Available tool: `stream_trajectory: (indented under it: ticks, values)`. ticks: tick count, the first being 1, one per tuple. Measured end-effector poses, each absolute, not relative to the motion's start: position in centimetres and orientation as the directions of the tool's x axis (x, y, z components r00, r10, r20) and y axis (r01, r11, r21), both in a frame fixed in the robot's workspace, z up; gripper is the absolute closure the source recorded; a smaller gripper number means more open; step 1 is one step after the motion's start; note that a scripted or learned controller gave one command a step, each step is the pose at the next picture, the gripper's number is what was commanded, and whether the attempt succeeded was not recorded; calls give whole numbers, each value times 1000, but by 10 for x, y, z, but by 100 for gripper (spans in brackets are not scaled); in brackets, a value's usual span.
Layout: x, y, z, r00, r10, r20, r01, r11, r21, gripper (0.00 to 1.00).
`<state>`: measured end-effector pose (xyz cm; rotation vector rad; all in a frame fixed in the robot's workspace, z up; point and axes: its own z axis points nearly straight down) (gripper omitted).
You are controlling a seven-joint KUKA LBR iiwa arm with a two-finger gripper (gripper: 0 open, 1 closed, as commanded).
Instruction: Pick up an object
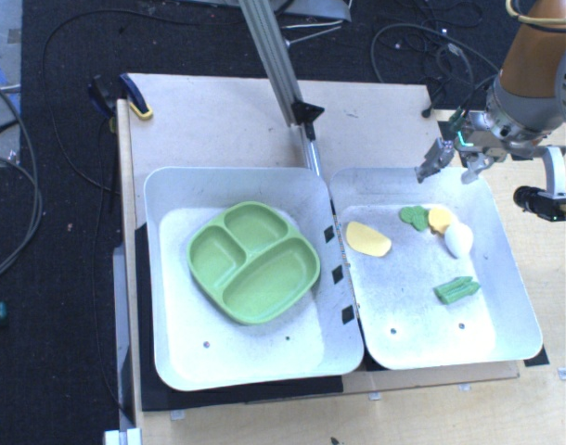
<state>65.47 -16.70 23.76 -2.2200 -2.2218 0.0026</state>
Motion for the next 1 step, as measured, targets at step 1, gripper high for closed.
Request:
stream_trajectory:
  ticks: [1]
  values:
    - [655, -167, 239, -1, 1000, -1, 1000, 1, 1, 0]
